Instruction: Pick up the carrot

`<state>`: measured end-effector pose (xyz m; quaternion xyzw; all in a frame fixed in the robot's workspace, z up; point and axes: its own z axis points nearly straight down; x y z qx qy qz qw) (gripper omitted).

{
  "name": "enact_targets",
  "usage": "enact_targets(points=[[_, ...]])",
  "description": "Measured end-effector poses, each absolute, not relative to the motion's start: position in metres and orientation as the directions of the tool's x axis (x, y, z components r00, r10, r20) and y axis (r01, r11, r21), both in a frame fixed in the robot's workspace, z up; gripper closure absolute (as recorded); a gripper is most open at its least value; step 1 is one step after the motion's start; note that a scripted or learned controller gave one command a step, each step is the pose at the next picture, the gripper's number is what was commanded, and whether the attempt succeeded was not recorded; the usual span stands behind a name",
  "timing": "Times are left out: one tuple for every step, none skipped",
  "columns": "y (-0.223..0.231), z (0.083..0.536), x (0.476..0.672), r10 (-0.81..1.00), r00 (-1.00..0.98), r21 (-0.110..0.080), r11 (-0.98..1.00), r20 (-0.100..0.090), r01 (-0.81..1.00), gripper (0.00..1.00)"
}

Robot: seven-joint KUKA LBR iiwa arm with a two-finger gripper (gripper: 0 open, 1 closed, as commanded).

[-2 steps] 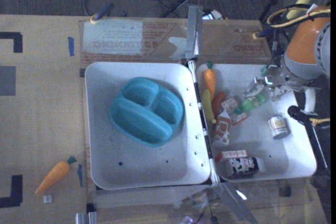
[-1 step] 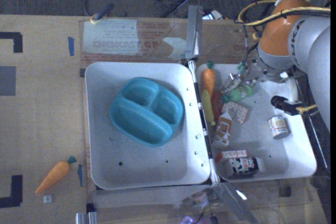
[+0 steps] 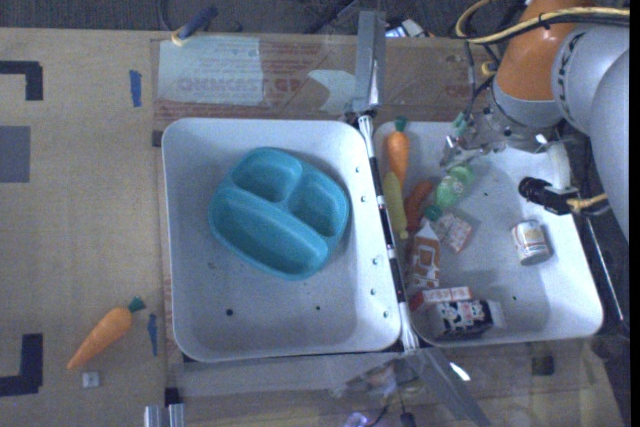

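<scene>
The gripper (image 3: 462,143) is seen at the back of the right bin (image 3: 575,310), and whether it is closed or spread cannot be told; nothing is seen in its grasp. A carrot (image 3: 398,155) lies just to its left against the bin's left wall, beside a yellow item (image 3: 395,203) and a green bottle (image 3: 450,189). A 2nd carrot (image 3: 100,336) lies on the bench, well apart, beyond the left bin (image 3: 190,315) with its blue tray (image 3: 279,211). The approach step is judged to be in hand; a short shift left and a descent over the nearer carrot are called for. The fingertips are blurred against clutter, and the arm (image 3: 590,65) is cut off at the right.
</scene>
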<state>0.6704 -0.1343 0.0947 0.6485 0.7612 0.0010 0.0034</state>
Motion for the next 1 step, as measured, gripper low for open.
enact_targets(points=[[-0.0535,0.1827,0.6675,0.992,0.128,-0.001,-0.128,0.000,0.992,1.00]])
